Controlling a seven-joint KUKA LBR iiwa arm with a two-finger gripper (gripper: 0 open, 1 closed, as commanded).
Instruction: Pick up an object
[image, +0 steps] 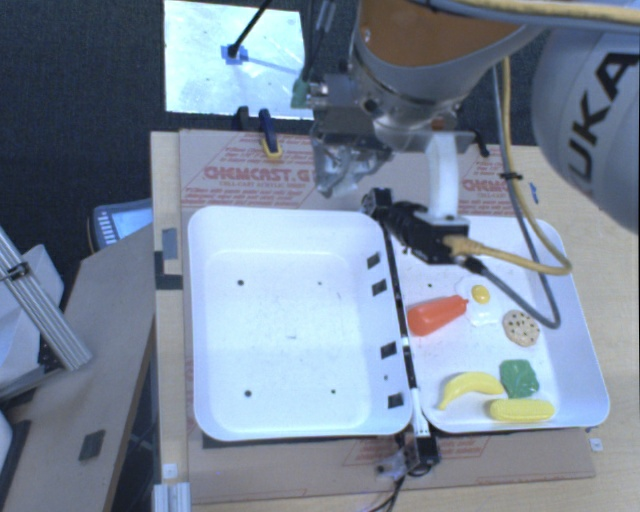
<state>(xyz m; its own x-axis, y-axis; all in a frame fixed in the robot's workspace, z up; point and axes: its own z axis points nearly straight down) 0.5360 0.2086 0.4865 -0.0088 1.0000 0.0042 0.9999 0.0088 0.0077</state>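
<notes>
The right bin (575, 345) holds several toy foods: an orange carrot (436, 315) by the divider, a fried egg (481, 297), a round cookie (520, 327), a green leafy piece (519, 376), a yellow banana (470, 387) and a yellow corn-like piece (521, 409). My gripper (345, 165) hangs high above the back edge of the left bin (215, 250), well away from the foods. Nothing shows between its fingers.
A black bracket with yellow cable (430, 235) sits over the back of the right bin. Black clips (385, 290) run along the divider between the bins. A yellow-and-black clamp (268, 135) holds the cardboard at the back.
</notes>
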